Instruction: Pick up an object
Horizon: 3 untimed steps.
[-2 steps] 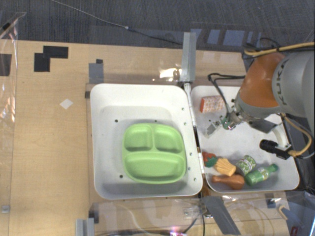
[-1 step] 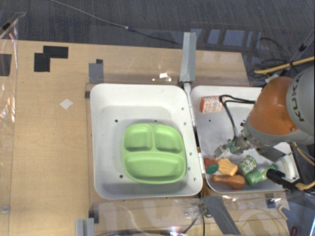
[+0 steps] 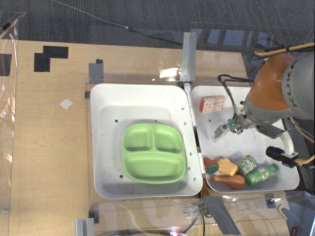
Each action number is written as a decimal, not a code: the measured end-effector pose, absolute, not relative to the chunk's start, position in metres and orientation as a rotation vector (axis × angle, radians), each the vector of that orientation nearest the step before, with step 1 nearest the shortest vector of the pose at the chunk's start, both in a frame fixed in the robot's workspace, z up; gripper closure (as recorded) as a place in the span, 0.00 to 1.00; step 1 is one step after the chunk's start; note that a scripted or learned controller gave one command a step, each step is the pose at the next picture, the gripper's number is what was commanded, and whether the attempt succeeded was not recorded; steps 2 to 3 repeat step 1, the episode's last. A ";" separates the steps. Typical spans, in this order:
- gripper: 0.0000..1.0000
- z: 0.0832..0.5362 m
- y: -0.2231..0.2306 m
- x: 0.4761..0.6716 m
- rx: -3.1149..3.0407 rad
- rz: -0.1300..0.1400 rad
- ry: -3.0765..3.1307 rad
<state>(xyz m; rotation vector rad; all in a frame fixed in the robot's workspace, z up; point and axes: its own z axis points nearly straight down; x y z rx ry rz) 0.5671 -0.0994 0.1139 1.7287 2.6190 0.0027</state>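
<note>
The gripper [image 3: 227,128] hangs over the middle of the right bin [image 3: 275,183]; whether its jaws are wide or narrow cannot be told. A green bottle [image 3: 261,174] lies at the bin's front edge, long axis slanting, cap toward the right corner. Beside it sit a green can [image 3: 247,164], a yellow ridged toy [image 3: 227,167] and a brown toy [image 3: 229,180]. A small box [image 3: 212,103] lies near the back left corner. The left bin [image 3: 106,132] carries a smooth green divided plate [image 3: 154,153]. The bench [image 3: 44,146] is pale wood; grey carpet [image 3: 147,9] lies beyond.
</note>
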 end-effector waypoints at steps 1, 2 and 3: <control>0.00 0.129 -0.139 0.519 1.791 0.002 2.578; 0.00 0.129 -0.139 0.519 1.791 0.002 2.578; 0.00 0.129 -0.139 0.519 1.791 0.002 2.578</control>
